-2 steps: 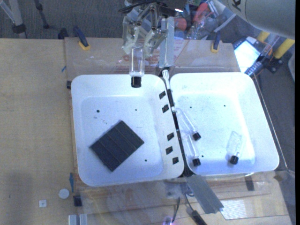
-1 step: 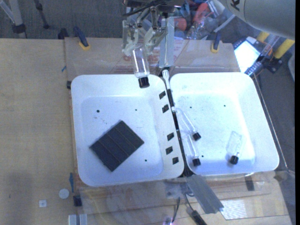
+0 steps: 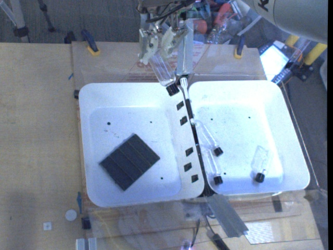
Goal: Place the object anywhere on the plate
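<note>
While the claw [image 3: 165,48] clamped a clear tube [image 3: 164,74] above the bins' far edge, the dark plate [image 3: 129,161] sat in the left bin [image 3: 93,103].

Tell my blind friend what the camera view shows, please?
A robot gripper holds a clear tube with a black cap above two white bins. A dark square plate lies in the left bin; three more tubes lie in the right.
</note>
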You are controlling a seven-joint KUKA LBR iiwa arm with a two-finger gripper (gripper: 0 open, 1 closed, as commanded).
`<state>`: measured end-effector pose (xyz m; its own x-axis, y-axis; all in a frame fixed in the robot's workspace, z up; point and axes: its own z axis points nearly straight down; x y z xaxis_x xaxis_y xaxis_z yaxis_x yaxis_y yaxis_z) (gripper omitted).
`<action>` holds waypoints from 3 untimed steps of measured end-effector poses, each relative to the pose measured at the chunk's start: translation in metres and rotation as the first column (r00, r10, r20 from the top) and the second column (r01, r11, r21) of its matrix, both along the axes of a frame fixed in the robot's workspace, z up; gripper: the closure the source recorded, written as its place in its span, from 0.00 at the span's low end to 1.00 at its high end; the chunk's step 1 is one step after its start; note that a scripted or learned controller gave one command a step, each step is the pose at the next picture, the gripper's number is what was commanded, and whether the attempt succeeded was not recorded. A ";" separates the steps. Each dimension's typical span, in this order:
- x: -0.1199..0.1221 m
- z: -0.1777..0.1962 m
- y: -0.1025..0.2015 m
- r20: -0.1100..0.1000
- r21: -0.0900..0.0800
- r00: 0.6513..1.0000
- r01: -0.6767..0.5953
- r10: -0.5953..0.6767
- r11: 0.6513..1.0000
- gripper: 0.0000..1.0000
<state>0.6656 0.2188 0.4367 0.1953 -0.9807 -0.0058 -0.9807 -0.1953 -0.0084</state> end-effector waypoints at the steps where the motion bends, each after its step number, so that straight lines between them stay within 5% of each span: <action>1: -0.013 -0.001 0.007 -0.005 -0.003 0.898 -0.440 0.440 0.898 1.00; 2: -0.094 -0.001 0.000 -0.007 -0.005 0.826 -0.563 0.563 0.826 1.00; 3: -0.006 -0.001 -0.001 -0.002 -0.004 0.864 -0.504 0.504 0.864 1.00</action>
